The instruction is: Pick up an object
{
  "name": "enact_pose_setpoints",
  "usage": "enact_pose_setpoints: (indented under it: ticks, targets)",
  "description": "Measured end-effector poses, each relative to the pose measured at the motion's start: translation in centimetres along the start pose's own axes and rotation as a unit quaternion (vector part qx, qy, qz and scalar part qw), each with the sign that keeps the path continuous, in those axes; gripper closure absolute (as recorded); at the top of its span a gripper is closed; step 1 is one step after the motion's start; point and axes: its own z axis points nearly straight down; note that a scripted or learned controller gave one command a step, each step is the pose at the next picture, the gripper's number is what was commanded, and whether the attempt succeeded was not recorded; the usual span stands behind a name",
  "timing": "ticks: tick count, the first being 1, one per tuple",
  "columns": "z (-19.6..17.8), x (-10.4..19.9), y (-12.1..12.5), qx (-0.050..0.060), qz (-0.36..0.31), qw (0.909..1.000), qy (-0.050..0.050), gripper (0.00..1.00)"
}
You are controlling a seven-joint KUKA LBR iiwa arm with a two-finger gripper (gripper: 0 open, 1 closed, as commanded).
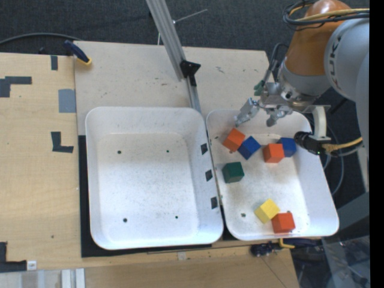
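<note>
My gripper hangs over the far edge of the right bin, its two fingers spread open with nothing between them. Just below it lie an orange block and a blue block, touching each other. Further right, an orange block leans against another blue block. A dark green block sits near the bin's left wall. Near the front are a yellow block and an orange-red block, side by side.
The left bin stands beside the right one, their rims meeting at the middle. A slanted metal rail runs down from the top to the bins' junction. Cables trail at the right bin's far right edge.
</note>
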Motion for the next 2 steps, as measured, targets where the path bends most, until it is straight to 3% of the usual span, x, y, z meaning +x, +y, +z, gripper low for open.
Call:
enact_pose_setpoints:
  ticks: [1,2]
  targets:
    - [5.7,-0.8,0.5,0.001,0.000,1.0000,0.000,0.00]
    - [11.2,-1.8,0.5,-0.007,0.001,1.0000,-0.004,0.00]
